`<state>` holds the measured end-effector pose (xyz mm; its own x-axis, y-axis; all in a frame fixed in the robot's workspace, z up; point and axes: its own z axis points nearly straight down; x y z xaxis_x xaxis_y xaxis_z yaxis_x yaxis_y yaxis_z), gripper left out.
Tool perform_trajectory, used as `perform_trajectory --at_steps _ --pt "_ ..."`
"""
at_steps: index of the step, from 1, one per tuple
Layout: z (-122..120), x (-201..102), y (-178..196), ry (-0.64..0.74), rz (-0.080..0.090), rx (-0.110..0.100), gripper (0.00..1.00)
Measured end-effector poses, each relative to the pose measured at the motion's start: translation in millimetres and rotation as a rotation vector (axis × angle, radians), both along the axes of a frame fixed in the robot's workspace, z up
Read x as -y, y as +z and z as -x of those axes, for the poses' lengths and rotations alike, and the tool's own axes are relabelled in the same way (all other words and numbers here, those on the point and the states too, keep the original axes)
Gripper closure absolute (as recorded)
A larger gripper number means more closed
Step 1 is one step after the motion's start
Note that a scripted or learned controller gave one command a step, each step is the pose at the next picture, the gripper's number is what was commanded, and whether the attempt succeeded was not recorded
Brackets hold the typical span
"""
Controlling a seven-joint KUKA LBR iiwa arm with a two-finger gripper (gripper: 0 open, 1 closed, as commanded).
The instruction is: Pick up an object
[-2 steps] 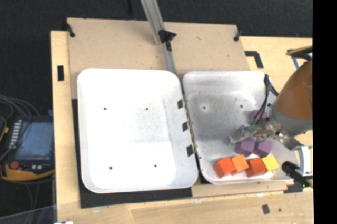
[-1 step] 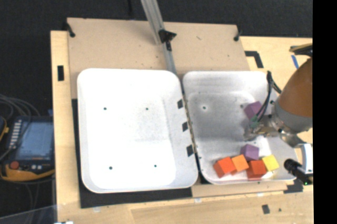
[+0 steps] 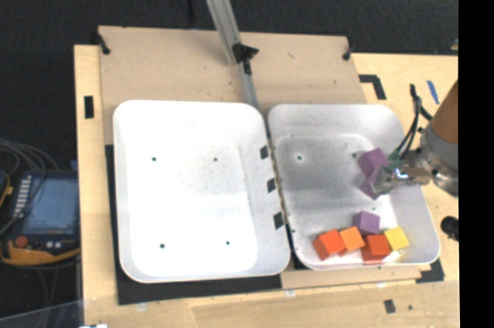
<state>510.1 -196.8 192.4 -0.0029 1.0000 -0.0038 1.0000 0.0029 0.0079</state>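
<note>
White left bin, at 9 o'clock, offers open floor. In the right bin, orange blocks crowd the 6 o'clock rim. At 3 o'clock, the claw appears closed on a purple block, near the wall.

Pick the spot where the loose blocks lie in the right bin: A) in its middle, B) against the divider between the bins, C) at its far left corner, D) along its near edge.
D: the orange blocks, the small purple block and the yellow block cluster along the near edge of the right bin.
</note>
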Motion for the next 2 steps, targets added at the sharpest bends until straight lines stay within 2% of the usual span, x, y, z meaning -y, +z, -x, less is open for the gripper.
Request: perform_trajectory --at_steps 1,2 --pt "-2.0 1.4 50.7 0.002 -0.001 0.000 1.00" --pt "5.7 -56.3 54.6 0.005 -0.005 -0.006 1.00"
